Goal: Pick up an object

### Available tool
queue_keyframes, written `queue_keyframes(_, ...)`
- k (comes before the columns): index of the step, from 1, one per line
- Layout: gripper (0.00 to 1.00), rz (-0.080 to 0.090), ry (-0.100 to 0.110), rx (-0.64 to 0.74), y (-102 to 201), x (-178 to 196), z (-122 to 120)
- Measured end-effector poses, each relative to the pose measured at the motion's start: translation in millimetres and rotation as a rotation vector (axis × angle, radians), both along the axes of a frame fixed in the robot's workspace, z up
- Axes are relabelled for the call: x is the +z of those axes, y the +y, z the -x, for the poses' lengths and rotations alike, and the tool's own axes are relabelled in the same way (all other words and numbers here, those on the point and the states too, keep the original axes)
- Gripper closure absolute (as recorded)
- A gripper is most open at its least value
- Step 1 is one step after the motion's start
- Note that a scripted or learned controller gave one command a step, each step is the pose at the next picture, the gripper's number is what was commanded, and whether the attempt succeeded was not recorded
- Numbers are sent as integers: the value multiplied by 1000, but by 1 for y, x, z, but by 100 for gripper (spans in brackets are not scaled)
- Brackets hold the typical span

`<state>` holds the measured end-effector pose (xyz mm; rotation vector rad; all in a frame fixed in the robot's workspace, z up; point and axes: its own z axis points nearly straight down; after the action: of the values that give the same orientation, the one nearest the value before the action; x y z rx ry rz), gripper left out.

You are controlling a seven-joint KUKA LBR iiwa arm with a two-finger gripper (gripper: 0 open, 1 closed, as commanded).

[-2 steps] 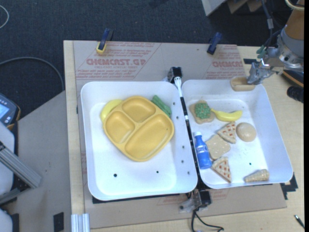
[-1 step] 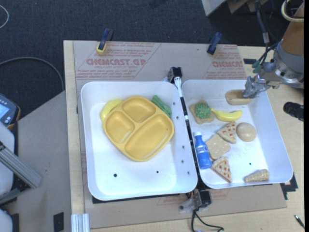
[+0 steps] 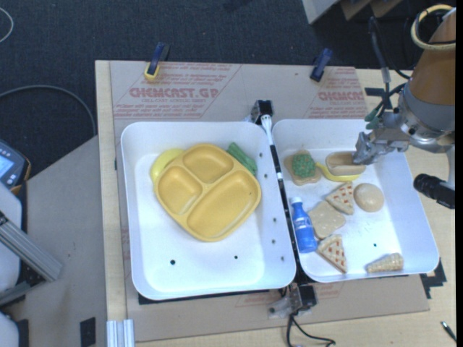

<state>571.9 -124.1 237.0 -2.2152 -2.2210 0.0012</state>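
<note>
We take the blue bottle [image 3: 302,226] as our landmark; it lies in the right bin [image 3: 419,219], close against that bin's left wall, its white cap toward the far side. Just beyond it, toward the far edge of the bench [image 3: 217,89], we see a tan piece topped with something green and bumpy [image 3: 304,168]. To the right of that, farther from the bottle, sits a small yellow dish [image 3: 340,166], and the gripper [image 3: 367,152] hangs at the dish's right end, apparently touching or just above it. We cannot tell how the gripper stands, and nothing is plainly seen held in it. The grey arm with its orange band [image 3: 438,67] rises away from there toward the upper right.

Right beside the bottle lies a pale slab like bread [image 3: 325,217], touching or nearly touching it. Past the slab we find a pizza-like wedge [image 3: 341,197] and, next to that, a rounded beige lump [image 3: 368,196]. On the near side of the bottle lies a second wedge [image 3: 333,252], and farther right along the near wall a pale cone-like piece [image 3: 385,264].

Left of the bottle, across the divide, the left bin [image 3: 141,230] holds a yellow compartment tray [image 3: 208,191] resting partly over a yellow round thing [image 3: 163,164], with a green piece [image 3: 241,157] at the tray's far right corner.
</note>
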Motion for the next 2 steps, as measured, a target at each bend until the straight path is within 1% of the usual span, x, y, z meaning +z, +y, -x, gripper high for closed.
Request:
queue_keyframes(1, 100, 0, 0, 1, 42, -2, 28)
queue_keyframes(2, 100, 1, 1, -3, 41, -18, 50)
